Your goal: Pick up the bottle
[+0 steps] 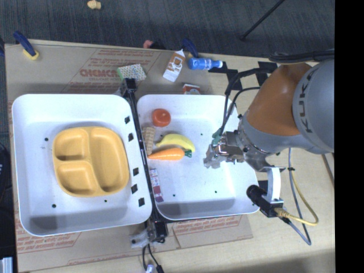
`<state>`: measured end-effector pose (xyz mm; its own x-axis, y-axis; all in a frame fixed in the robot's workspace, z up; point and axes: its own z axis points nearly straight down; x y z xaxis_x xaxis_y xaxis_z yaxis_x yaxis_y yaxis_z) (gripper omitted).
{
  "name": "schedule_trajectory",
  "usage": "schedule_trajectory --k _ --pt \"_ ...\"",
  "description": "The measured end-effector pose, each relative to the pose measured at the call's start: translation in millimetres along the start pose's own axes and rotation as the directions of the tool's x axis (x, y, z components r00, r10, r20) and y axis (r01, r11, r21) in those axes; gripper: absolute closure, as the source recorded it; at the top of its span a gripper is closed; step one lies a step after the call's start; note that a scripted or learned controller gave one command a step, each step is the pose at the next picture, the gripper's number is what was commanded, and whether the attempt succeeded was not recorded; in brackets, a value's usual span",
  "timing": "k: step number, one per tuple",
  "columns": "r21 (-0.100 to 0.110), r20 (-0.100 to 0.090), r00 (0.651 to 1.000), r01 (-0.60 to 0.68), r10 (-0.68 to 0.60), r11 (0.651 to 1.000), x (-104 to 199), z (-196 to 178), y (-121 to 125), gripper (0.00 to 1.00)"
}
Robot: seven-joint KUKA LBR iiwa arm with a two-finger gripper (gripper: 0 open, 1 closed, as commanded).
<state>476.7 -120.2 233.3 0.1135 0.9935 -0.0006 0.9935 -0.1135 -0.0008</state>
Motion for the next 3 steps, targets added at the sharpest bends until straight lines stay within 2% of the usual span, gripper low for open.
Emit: schedule_trajectory --k 1,2,3 --pt "0.005 -0.002 0.994 -0.110 0.110 0.994 -37 27 3 1.00" --pt "0.005 -0.004 0.998 0.063 -0.063 0.998 -17 23 1 1.00" --pt "0.003 -0.001 0.995 -0.099 0.099 0.995 -72 9 8 1.00"
